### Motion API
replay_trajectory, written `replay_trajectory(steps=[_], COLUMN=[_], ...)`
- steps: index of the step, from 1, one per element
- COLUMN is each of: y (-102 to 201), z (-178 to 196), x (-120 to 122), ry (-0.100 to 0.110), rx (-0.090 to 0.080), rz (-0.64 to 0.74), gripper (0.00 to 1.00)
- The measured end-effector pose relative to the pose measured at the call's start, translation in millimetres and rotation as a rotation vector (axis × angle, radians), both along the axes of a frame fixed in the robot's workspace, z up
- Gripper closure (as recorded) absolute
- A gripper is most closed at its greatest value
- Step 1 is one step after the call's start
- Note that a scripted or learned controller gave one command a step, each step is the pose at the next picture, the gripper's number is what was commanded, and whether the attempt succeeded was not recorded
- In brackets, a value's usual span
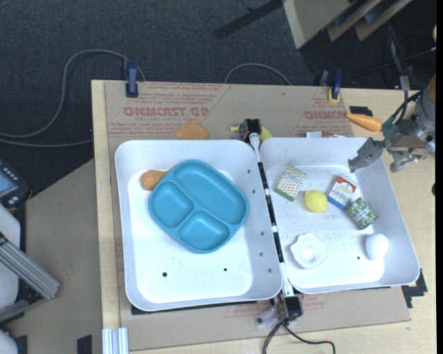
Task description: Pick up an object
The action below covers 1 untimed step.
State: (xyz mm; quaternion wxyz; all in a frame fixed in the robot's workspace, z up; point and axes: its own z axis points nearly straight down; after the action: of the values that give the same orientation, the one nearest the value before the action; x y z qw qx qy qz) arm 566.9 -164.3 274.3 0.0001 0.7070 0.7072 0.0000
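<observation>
Dark carpet [173, 34] covers the floor beyond the far edge of the bench [214, 97], with thin cables [76, 66] looping across it. Two blue clamps [131, 75] grip that far edge, and pale furniture [339, 17] stands far right.

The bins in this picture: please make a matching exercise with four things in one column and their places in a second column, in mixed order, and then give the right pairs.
Things:
1. blue tray
2. lemon
3. carrot
4. egg

Places:
A. on the bench beyond the right bin, near the gripper
B. in the right bin, near its middle
C. in the left bin
D. in the right bin, near its right edge at the front

Pairs: 1-C, 2-B, 3-A, 4-D
</observation>
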Motion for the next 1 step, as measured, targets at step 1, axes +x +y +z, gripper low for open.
replay_trajectory(steps=[1], y=[29.6], z=[-175.2], x=[9.2], ry=[0.014], rx=[0.005], rz=[0.002], gripper=[0.00])
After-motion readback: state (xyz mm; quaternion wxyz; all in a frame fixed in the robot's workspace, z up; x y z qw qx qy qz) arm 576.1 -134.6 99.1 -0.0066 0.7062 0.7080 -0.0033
